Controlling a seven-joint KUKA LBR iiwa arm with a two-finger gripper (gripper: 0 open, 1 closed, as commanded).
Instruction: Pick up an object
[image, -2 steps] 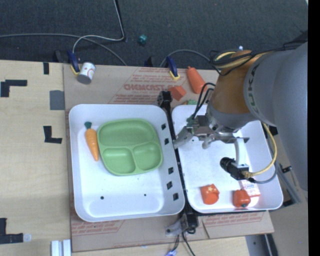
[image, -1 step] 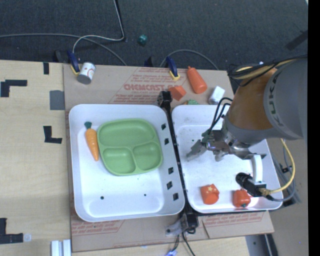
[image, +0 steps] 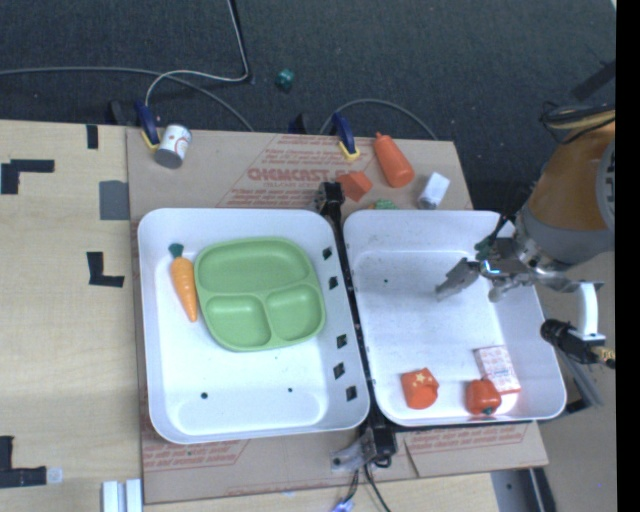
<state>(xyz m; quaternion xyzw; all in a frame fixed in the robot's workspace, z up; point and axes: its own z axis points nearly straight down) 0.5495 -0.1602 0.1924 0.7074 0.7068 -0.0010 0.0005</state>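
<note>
In the right bin (image: 400, 240), three things lie near the front edge: an orange-red pepper-like toy (image: 420, 388), a red tomato-like toy (image: 483, 397) and a small pink-and-white box (image: 497, 367). My gripper (image: 476, 284) hangs over the bin's right middle, above bare floor and well behind those three. Its fingers are spread, one finger (image: 453, 281) pointing left, and nothing sits between them. In the left bin (image: 160, 330), a green divided plate (image: 262, 293) rests with a toy carrot (image: 184, 285) beside it.
Behind the bins, on the cardboard, lie an orange bottle (image: 393, 160), a small orange block (image: 357, 184), a white cube (image: 434, 188) and a small can (image: 172, 144). Black clips line the wall between the bins. The arm's body fills the right side.
</note>
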